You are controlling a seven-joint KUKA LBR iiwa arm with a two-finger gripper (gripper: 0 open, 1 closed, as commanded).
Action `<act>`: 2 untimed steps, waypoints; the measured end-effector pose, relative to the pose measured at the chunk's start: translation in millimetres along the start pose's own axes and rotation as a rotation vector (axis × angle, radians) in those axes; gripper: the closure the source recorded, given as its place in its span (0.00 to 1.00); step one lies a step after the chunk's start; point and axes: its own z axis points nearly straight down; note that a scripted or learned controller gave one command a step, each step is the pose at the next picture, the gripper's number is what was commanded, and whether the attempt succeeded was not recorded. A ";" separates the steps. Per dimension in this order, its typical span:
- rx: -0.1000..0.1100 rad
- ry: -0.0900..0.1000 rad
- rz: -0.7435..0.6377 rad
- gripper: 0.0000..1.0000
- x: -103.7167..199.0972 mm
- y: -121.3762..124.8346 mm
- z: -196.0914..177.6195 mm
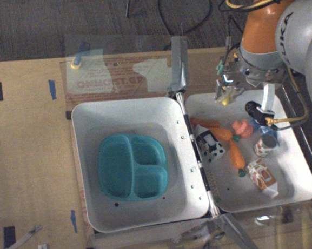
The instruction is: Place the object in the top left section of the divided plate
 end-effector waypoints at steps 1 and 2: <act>0.002 0.002 -0.026 1.00 65.0 -77.1 6.3; 0.002 0.002 -0.218 1.00 149.6 -95.1 6.2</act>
